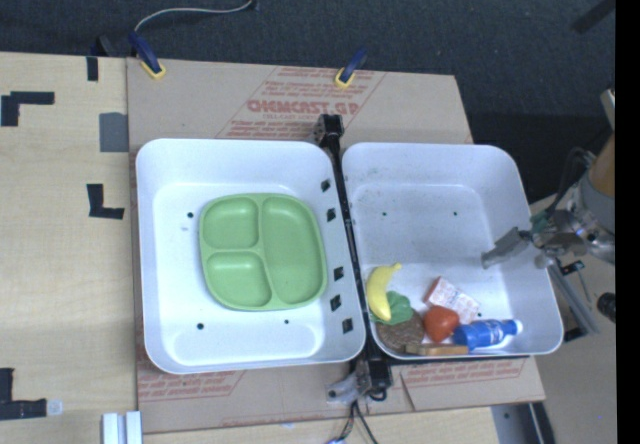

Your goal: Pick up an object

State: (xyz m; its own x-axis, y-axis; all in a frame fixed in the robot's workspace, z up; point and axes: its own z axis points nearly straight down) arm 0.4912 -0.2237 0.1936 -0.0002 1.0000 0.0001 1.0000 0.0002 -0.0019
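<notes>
From the overhead camera, the gripper (503, 250) sits over the right bin's (430, 167) right edge. Honestly can't tell its state from here. The objects are piled in that bin's near corner: banana (380, 290), tomato (441, 323), blue bottle (486, 333). The left bin (170, 172) has a green divided plate (263, 252).

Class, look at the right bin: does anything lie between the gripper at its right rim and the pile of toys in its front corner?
Nothing visible does. The gripper sits over the right bin's right side, and bare white floor separates it from the blue bottle, red tomato and banana clustered at the front.
</notes>
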